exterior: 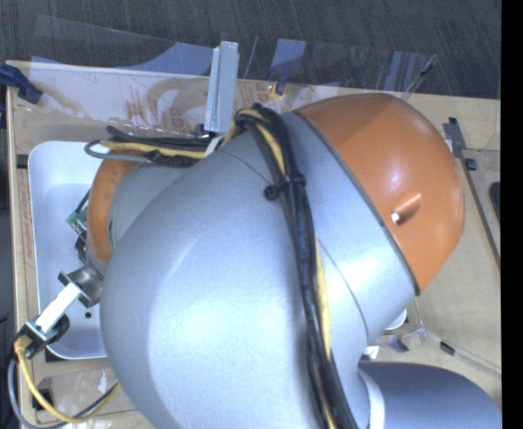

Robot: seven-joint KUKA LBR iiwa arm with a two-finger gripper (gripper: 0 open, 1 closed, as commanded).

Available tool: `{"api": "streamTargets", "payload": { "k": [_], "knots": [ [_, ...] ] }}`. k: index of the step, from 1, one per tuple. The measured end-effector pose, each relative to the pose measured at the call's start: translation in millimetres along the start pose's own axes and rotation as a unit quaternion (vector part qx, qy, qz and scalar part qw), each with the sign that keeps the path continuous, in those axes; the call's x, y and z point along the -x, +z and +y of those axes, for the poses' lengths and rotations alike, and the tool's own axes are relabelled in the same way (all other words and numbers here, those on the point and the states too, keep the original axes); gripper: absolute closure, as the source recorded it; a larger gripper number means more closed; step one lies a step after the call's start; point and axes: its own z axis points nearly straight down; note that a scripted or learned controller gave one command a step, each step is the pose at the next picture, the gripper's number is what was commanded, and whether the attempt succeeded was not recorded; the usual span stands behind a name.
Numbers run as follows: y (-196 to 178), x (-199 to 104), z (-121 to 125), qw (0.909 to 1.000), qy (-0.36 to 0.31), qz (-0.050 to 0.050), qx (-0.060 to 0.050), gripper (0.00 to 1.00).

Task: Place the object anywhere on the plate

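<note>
You see the arm [270, 275] leaning over the left bin [46, 204], covering most of it. You cannot tell the gripper's state, nor where the object and plate lie.

A white bin [45, 239] sits on the left of the wooden bench [476, 266], a clear plastic sheet [118, 52] stands along the bench's far edge against dark carpet [243, 7], and a blue clamp [15, 83] grips the bench's far-left corner.
</note>
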Motion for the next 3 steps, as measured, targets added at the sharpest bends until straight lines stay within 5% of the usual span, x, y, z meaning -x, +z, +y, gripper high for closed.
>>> {"api": "streamTargets", "payload": {
  "k": [1, 2, 3],
  "knots": [
    [-100, 6, 10, 0.9723, -0.234, 0.004, 0.002, 1.0],
    [-69, 60, 88, 0.9633, -0.268, 0.002, 0.002, 1.0],
    [-248, 6, 7, 0.9467, -0.322, 0.004, 0.003, 1.0]
  ]
}}
